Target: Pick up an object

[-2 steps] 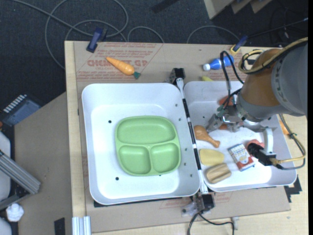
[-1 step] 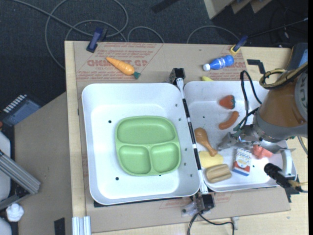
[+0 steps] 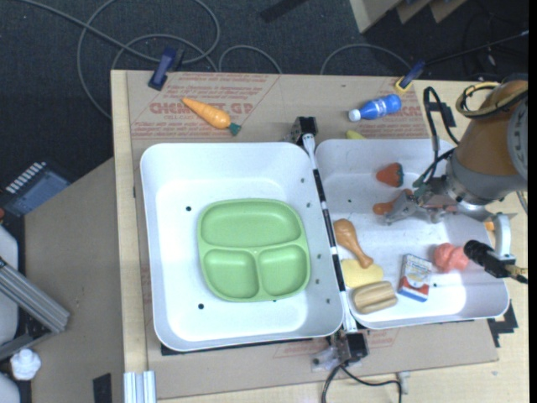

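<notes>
My gripper (image 3: 409, 205) hangs low in the right bin (image 3: 470, 305), near its middle, at the end of the grey and orange arm (image 3: 487, 154) coming in from the right. A small orange-red piece (image 3: 383, 209) lies right at the gripper's left tip; whether it is gripped is unclear. Around it in the same bin lie a red-orange strawberry-like toy (image 3: 388, 174), a tan drumstick (image 3: 348, 235), a yellow cheese wedge (image 3: 357, 273), a bun (image 3: 375, 296), a small carton (image 3: 415, 277) and a pink lump (image 3: 450, 257).
The left bin (image 3: 168, 175) holds a green divided plate (image 3: 252, 248). On the board behind the bins lie a toy carrot (image 3: 210, 112), a blue bottle (image 3: 376, 108) and a blue clip (image 3: 164, 68). Cables run along the arm's side.
</notes>
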Controlling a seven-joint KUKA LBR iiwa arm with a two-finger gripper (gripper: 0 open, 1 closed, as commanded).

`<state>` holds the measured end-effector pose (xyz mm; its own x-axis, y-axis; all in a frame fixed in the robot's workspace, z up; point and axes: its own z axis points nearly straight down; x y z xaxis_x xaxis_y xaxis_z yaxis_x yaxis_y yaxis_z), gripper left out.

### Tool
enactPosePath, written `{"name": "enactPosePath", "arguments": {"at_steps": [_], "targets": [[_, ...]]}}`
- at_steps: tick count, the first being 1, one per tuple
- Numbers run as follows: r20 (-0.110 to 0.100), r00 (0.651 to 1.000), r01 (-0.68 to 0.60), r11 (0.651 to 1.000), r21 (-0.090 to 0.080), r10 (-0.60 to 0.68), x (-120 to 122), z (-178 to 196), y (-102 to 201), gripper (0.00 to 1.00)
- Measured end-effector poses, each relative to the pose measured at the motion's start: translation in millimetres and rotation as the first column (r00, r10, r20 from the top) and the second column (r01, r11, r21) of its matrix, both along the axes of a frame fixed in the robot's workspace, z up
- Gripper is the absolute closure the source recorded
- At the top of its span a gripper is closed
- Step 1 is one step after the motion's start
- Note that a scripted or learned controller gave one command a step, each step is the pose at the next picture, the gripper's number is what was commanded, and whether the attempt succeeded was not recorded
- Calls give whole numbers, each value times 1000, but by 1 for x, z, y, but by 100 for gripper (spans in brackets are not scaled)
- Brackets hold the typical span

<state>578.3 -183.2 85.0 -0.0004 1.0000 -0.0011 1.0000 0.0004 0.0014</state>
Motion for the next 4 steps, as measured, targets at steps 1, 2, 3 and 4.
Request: {"name": "enactPosePath", "arguments": {"at_steps": [1, 2, 3, 4], "targets": [[-6, 1000, -2, 1000, 10, 3, -70, -1, -37, 0], [-1, 1000, 0, 1000, 3, 0, -69, 9, -39, 100], [1, 1000, 0, 1000, -1, 0, -55, 104, -41, 100], [2, 1000, 0, 1000, -1, 0, -54, 188, -41, 100]]}}
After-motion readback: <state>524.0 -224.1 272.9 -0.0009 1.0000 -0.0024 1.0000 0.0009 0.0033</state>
